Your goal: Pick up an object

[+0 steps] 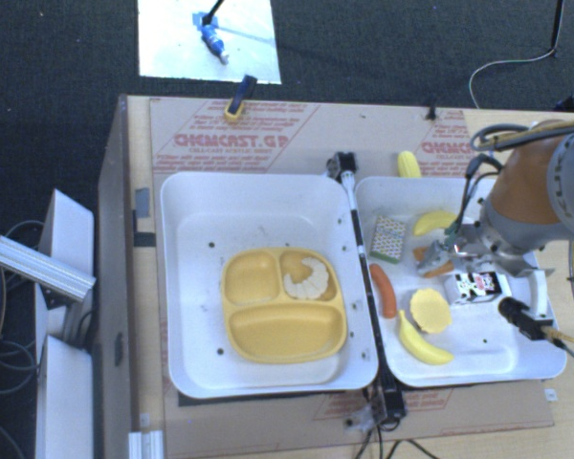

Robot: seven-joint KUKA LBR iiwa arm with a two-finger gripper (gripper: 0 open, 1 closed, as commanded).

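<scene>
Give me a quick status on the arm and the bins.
Gripper low in right bin, grip state unclear. Nothing seen held. Banana, red sausage nearby; yellow tray in left bin.

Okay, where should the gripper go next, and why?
Probably straight down a little. The gripper sits low in the right bin, over a small orange piece beside the yellow banana-like toy; nothing visibly sits between it yet.

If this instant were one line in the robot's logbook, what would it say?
arm: over right bin | gripper: low among toys, beside orange piece | hold: none visible
</scene>
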